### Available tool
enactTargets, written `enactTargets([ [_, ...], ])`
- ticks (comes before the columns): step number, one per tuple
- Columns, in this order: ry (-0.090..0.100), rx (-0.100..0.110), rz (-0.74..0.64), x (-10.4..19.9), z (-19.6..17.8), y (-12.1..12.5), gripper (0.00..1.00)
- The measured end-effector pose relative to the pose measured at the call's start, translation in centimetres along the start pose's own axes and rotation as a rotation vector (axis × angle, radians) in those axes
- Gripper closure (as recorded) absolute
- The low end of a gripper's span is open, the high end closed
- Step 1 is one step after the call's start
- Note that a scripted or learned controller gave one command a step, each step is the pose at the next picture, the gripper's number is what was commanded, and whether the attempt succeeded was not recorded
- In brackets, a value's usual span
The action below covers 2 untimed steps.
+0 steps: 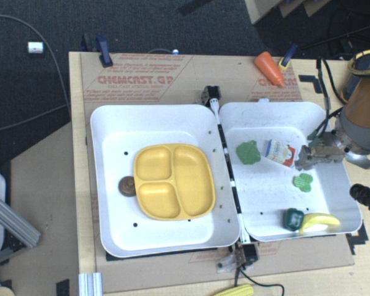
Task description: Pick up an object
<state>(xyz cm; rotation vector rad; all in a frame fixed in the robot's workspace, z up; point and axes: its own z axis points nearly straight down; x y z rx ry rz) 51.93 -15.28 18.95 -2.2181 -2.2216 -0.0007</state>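
**Hand low in right bin, several small things crowded near it**

Hand (309, 156) sits over the right bin (333, 117), near its right wall, arm coming in from the right edge of the view. Cannot tell whether it is spread or pressed together; the metal parts blur into one grey mass. Nothing visibly pinched.

Nearest things: a small white packet with red and blue print (279, 152) just left of the hand, possibly touching it. A small light-green piece (303, 182) just below the hand. A larger green lump (248, 153) further left, near the divider between bins. Down at the bin's near edge, a dark green block (292, 219) touching a yellow banana (320, 221). Any of these would serve as the object to pick.

Left bin (108, 128) holds a yellow divided tray (174, 182) with a brown round thing (127, 186) tucked at its left side. An orange carrot-like toy (270, 69) lies on the tabletop (142, 79) behind the bins.

Risks, as judged:
- Hand lands between packet and light-green piece, closes on neither.
- Packet is flat; it may slide away or get pushed toward the lump rather than lifted.
- Hand is close to the bin's right wall; a descent there could catch the rim.
- Light-green piece is small and could slip out on closing.
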Motion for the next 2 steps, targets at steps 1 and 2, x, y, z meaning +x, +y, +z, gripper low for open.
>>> enactTargets([
  [1,-0.004,-0.003,0.002,-3.6,1.8,2.7,1.00],
  [2,-0.004,-0.003,0.002,-4.4,-1.7,0.8,1.00],
])
